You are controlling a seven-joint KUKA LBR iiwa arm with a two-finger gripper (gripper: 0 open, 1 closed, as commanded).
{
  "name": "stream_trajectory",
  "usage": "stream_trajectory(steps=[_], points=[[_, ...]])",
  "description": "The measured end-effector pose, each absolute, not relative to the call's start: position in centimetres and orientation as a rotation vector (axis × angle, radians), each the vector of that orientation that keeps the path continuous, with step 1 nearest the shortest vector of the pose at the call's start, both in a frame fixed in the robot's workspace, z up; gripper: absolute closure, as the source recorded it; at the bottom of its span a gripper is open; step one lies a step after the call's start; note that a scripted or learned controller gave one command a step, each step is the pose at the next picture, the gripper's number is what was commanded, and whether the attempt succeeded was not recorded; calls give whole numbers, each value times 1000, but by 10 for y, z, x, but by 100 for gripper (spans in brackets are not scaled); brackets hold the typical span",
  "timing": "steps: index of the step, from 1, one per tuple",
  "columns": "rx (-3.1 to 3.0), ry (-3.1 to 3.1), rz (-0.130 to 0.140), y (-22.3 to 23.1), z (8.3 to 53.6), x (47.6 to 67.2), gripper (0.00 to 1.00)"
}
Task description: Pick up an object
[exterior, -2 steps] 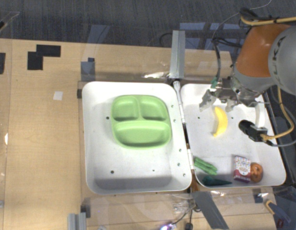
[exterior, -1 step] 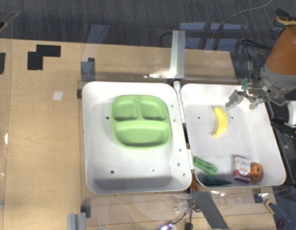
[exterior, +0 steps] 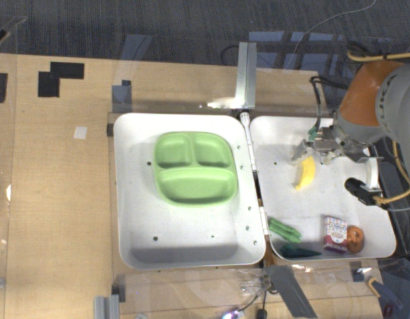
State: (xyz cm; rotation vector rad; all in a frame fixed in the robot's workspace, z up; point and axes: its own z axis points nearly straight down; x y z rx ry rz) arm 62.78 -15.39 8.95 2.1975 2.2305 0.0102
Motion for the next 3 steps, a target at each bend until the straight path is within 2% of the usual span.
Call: stream_trajectory(steps=[1, 2, 3], points=[[2191, 2232, 20, -152, 103, 631, 100], [2425, 1992, 7, -33, 249, 631, 100], [2427, 1994, 0, -113, 171, 634, 100]])
